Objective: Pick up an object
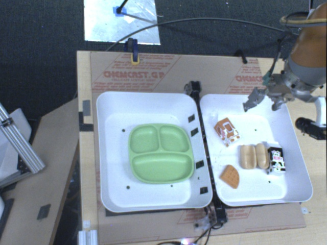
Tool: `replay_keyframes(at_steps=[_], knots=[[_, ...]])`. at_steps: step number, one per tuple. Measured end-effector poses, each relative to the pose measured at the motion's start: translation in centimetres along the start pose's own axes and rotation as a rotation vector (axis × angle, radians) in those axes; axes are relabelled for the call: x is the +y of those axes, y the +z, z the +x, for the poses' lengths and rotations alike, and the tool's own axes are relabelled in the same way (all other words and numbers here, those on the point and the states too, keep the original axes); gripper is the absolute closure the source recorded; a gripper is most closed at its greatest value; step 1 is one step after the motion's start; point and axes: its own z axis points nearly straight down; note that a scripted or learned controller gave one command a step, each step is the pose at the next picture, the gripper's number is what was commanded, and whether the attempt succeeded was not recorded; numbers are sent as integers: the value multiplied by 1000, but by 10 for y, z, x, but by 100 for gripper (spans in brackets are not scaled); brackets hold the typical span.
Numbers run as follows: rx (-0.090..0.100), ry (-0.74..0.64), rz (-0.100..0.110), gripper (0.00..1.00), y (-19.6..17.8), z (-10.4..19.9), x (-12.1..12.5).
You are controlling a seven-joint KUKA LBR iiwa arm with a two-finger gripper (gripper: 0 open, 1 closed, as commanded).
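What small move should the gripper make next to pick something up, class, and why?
Probably lower toward the snack box. The gripper hovers open above the right bin near its far edge, with nothing between its fingers, and the box lies nearest it, apart from the bread rolls and milk carton.

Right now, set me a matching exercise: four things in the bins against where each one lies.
Things:
1. green divided plate
2. hot dog bun
3. waffle piece
4. black and white carton

Places:
A. right bin, front, nearest the divider
B. left bin, middle
C. right bin, just right of the bun
D. right bin, between the waffle and the carton

Pairs: 1-B, 2-D, 3-A, 4-C
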Motion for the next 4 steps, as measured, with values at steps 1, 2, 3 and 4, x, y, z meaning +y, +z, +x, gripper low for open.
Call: replay_keyframes(at_steps=[1, 2, 3, 4], knots=[[-1, -2, -11, 0, -6, 0, 2], [-1, -5, -8, 0, 40, 6, 9], [-1, -4, -8, 0, 82, 10, 11], [-1, 1, -9, 0, 132, 1, 8]])
